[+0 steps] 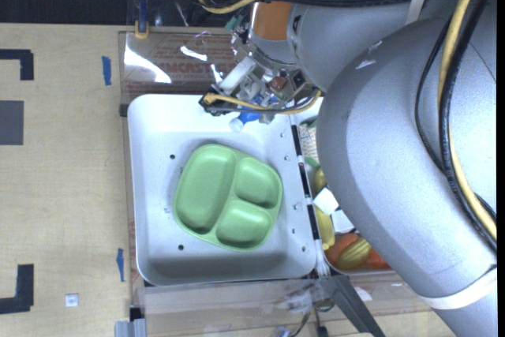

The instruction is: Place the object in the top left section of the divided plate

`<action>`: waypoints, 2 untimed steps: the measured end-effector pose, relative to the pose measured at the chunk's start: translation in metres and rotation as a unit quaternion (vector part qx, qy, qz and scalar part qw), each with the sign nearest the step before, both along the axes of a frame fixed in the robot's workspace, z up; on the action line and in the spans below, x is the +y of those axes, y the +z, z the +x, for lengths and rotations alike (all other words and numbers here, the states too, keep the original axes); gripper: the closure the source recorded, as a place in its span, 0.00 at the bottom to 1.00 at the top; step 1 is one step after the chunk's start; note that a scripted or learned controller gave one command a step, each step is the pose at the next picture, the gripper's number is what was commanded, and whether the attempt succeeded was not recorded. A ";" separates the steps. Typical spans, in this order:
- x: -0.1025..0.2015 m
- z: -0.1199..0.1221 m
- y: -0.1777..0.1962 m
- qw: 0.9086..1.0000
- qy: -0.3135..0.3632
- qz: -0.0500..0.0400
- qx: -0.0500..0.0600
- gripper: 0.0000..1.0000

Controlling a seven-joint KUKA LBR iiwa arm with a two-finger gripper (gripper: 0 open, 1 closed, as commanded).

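Camera view is showing us a small blue object (pixel 246 119) at the gripper (pixel 241 102), hanging over the left bin (pixel 150 170) at twelve o'clock from the green divided plate (pixel 227 196) — whether it is truly being pinched, we cannot tell. We are judging the carry step underway; next calls for shifting toward seven o'clock over the top left section. The right bin (pixel 319 177) sits at three o'clock under the grey arm (pixel 410 130), on a pale wooden bench (pixel 63 170).
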State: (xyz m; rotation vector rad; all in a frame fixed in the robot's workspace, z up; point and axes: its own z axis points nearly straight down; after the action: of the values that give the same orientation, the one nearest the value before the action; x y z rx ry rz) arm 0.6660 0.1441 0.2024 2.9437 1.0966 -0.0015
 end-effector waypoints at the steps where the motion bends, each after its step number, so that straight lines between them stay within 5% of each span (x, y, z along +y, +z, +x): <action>1: 0.022 -0.003 -0.096 0.990 -0.144 0.003 -0.003 1.00; 2: 0.021 -0.006 -0.101 0.989 -0.145 0.000 0.005 0.00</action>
State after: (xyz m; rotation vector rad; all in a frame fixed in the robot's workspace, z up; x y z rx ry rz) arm 0.6598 0.1647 0.1019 3.0745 0.6599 -0.0157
